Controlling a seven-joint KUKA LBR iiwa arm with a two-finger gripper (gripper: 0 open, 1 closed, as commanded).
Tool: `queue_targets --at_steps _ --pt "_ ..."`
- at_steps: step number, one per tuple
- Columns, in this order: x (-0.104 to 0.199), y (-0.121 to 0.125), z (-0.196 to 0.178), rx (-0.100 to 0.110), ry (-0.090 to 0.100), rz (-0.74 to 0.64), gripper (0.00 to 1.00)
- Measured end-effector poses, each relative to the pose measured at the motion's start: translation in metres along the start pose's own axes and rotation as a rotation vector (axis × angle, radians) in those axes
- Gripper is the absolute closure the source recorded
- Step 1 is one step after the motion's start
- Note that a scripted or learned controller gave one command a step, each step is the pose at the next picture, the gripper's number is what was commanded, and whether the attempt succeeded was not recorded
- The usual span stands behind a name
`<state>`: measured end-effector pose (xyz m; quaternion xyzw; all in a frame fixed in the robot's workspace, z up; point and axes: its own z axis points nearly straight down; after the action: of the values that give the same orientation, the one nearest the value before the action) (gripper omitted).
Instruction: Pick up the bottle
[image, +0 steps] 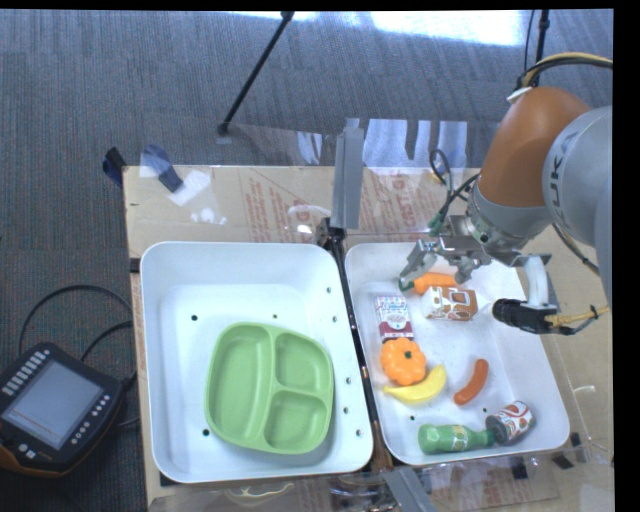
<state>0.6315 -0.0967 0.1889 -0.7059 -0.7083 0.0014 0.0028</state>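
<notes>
Bottle (455, 437): one green bottle is lying on its side at the near edge of the right bin (530, 375), its cap pointing toward the can.
Can (510, 421): one small can is resting just beside the bottle's cap end, in the bin's near right corner.
Other items in the right bin: one banana (420, 388), one small orange pumpkin (402, 362), one sausage (471, 381), one red-and-white carton (394, 318), one orange-and-white carton (451, 303) and one carrot (431, 282) are lying scattered there.
Left bin (180, 280): one green divided plate (270, 387) with three compartments is sitting in it.
End effector (440, 262): one is hovering over the far end of the right bin, above the carrot and well apart from the bottle; whether its fingers are parted cannot be told, and nothing is seen in its grip.
Arm (545, 165): one grey arm with an orange band is reaching in from the right.
Worktop (250, 200): one surface is carrying two white bins side by side.
Floor: one handheld control pendant (50, 405) is lying to the left.
</notes>
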Motion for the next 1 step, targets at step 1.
queue_targets --at_steps 1 --pt "0.0049 -0.0346 -0.1277 -0.003 -0.002 0.002 0.00"
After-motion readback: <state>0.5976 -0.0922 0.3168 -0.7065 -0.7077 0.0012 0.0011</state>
